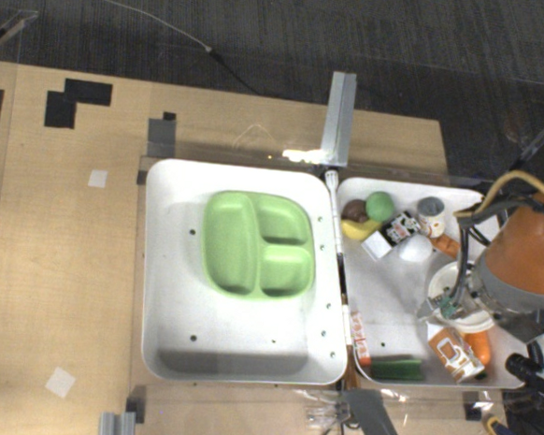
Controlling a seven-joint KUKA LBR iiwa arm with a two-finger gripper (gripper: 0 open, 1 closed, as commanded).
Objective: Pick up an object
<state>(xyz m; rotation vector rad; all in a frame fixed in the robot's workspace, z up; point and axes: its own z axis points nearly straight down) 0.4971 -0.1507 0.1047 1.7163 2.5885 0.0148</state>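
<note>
My arm's orange band [530, 249] hangs over the right side of the right bin [387, 305]. Below it the gripper [449, 303] reaches down onto a white bowl [470, 319] near the bin's right wall. The wrist hides how the gripper stands. Loose objects lie around it: a green ball [380, 205], a brown ball [354, 210], a yellow banana [359, 230], a grey cup [430, 207], a white cup [416, 249], an orange-and-white box [455, 355], an orange carrot [478, 347] and a flat dark green piece [396, 368].
The left bin [171, 251] holds a light green divided tray [258, 244]. A red-and-white strip [357, 331] lies along the right bin's left wall. A metal post [340, 119] stands behind the two bins. Cables [514, 184] loop above the arm.
</note>
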